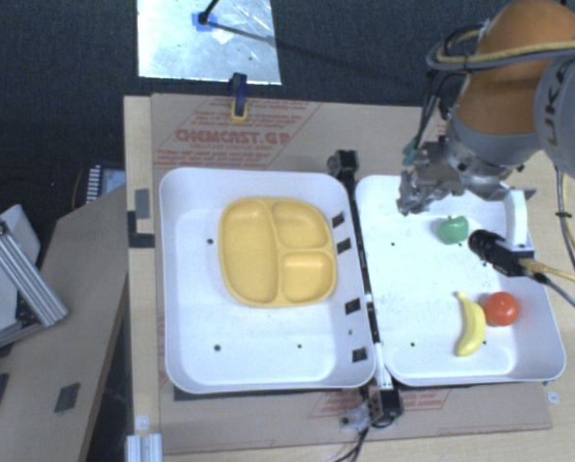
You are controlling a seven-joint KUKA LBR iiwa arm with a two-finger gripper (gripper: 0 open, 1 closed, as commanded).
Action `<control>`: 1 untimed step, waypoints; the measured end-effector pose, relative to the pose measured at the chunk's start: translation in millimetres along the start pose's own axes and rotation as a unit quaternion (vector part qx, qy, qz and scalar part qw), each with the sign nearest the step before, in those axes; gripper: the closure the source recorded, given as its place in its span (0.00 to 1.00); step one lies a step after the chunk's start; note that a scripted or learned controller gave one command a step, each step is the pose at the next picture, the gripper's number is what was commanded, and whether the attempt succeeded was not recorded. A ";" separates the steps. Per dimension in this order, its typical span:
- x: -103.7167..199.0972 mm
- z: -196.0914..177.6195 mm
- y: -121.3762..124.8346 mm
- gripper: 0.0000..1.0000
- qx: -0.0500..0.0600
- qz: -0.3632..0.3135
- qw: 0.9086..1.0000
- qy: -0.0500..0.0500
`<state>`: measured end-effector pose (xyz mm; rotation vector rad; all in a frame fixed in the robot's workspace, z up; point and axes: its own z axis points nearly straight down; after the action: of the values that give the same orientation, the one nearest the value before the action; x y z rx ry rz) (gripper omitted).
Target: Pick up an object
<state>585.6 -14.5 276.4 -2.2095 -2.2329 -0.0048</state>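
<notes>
- I see the gripper (414, 198) over the upper left part of the right bin (403, 354), hanging from the grey arm (518, 75) that enters from the right of the camera view.
- I cannot tell how the tool is set; its tip is a dark, blurred mass against the white floor of the bin.
- I see nothing held at the tip; the bin floor below it is bare.
- The green apple (452, 228) lies in the right bin, just to the right of the gripper and a little lower, apart from it.
- The banana (471, 327) lies in the lower right part of the same bin, standing roughly along the bin's length.
- The orange-red fruit (501, 308) sits just beside the banana, on its right, near its upper end; I cannot tell whether the two touch.
- A black part with a cable (494, 250) reaches over the bin between the apple and the orange-red fruit.
- The left bin (186, 354) holds a yellow divided tray (275, 251) with three compartments, lying flat near the middle.
- Both bins rest on a cardboard sheet (234, 133) with red print.
</notes>
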 end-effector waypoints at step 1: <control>59.4 15.8 18.3 1.00 0.000 0.000 1.000 0.000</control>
<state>603.3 45.1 260.8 -2.2088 -2.2327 -0.0037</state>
